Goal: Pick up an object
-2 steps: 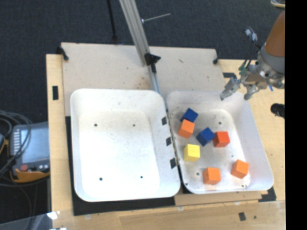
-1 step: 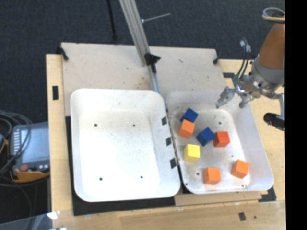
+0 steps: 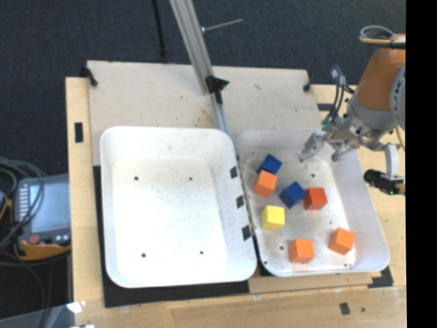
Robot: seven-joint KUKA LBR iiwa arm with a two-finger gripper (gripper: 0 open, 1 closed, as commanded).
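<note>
Although several cubes are scattered in the right bin (image 3: 365, 210), no long axis can be given for any of them, since each one is a cube. The blue cube (image 3: 271, 164) and the orange cube (image 3: 265, 182) touching it are turned slightly against the bin's edges; a second blue cube (image 3: 293, 194) is placed just beside a red-orange cube (image 3: 315, 198). A yellow cube (image 3: 274, 216) is found below them, and two more orange cubes (image 3: 301, 250) (image 3: 342, 240) are seen near the front wall.

The gripper (image 3: 326, 142) is held over the upper part of the right bin, apart from all cubes, and nothing is seen between its fingers. The fingers appear spread a little, pointing down and to the left. The grey arm with its orange band (image 3: 379, 77) is reaching in from the right.

The left bin (image 3: 171, 203) is placed beside the right one. An aluminium bar (image 3: 194, 39) is slanted over the bench behind the bins, well away from the gripper.
</note>
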